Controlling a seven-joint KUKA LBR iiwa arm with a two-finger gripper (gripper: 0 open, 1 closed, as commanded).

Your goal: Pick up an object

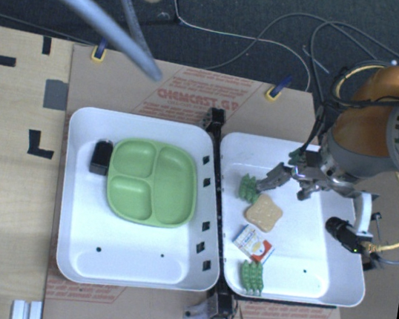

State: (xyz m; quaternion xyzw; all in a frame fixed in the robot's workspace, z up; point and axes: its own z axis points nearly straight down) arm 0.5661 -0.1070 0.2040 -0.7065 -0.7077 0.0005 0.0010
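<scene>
Reaching in from the right, grey KUKA arm [385, 124] with orange band hangs over the right bin [314, 286], two-finger gripper [290, 184] spread apart and clamped on nothing. Largest first: left bin [73, 248] well off to the gripper's left, holding a green divided plate [153, 183] with a small black block [101, 157] touching the plate's far side. Just below the fingertips, inside the right bin, a tan cracker-like piece [264, 214]; beside the left fingertip, a small green toy [247, 188]. Farther below the gripper, a white-and-red packet [252, 243], then another green toy [252, 275] near the bin's front wall.
</scene>
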